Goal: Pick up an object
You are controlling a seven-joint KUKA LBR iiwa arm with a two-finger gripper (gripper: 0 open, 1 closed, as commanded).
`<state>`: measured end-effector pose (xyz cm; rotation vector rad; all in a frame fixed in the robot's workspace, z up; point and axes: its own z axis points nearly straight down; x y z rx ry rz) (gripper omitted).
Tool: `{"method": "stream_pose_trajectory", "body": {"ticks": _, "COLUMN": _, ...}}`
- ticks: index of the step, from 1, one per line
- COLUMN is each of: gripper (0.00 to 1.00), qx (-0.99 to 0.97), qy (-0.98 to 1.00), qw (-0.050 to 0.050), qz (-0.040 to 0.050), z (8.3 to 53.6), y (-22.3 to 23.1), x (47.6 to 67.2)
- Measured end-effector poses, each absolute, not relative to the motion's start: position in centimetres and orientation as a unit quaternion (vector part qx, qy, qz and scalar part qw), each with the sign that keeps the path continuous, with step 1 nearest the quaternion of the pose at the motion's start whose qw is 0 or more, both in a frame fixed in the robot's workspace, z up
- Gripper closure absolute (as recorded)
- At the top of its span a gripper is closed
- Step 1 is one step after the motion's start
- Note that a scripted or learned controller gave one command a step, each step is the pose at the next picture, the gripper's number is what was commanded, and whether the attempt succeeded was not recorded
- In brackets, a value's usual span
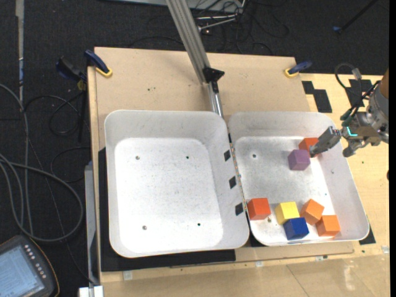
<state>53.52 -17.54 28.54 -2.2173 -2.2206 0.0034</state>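
Left bin: the shallow white plastic bin sits on the table.
Front cluster: an orange cube, yellow cube, blue cube and two more orange cubes huddle against the right bin's front wall.
Likely target: the small orange block, touching a purple cube.
Hand: the hand reaches it from the right, probably lining up a grasp; finger state I cannot tell.

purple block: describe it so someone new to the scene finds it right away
Take the right bin of the two white bins. In its upper half, apart from the cluster of blocks along the near edge, sits the purple block, just below-left of an orange block by the gripper. It is the sole purple piece.
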Motion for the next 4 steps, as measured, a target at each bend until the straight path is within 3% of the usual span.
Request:
{"method": "stream_pose_trajectory", "body": {"ticks": 1, "gripper": 0.0, "qx": -0.707, "qy": -0.707, "qw": 0.0, "qz": 0.0002, "z": 28.7, "y": -17.5, "x": 53.6}}
{"method": "stream_pose_trajectory", "body": {"ticks": 4, "gripper": 0.0, "qx": -0.707, "qy": -0.707, "qw": 0.002, "qz": 0.0015, "z": 12.4, "y": -15.8, "x": 54.7}}
